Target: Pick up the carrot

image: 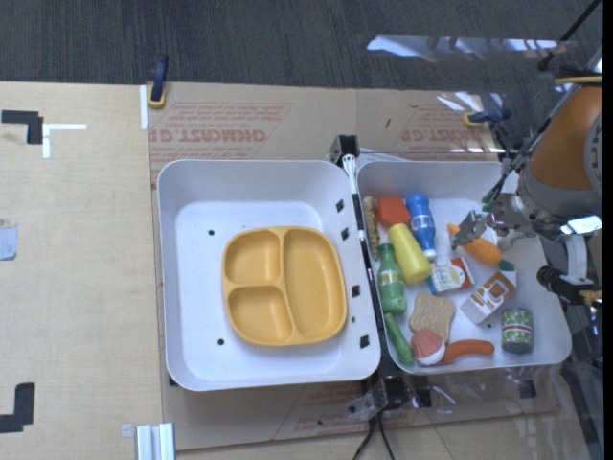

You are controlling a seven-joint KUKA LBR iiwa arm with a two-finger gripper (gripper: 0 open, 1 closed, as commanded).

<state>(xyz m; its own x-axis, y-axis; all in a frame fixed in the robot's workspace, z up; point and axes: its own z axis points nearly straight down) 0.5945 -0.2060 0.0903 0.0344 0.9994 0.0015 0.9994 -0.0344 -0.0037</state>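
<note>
The bench (pixel 77 305) is light wood with cardboard under 2 white bins; dark carpet lies at 12 o'clock. The left bin (pixel 182 286) holds a yellow divided plate (pixel 284 286). In the right bin (pixel 551 348), the carrot (pixel 484 251) lies at 3 o'clock, touching the claw (pixel 471 230); claw opening cannot be determined.

The arm (pixel 565 156) is cut off by the right edge, so its upper links cannot be followed. The claw (pixel 476 230) is small and cluttered against the toys; whether it grips anything cannot be told. The carrot (pixel 482 250) is partly covered by the claw, its far end hidden. Print on the small carton (pixel 488 298) and the can (pixel 516 329) is too small to read. The desk (pixel 77 257) runs off the left edge.
</note>
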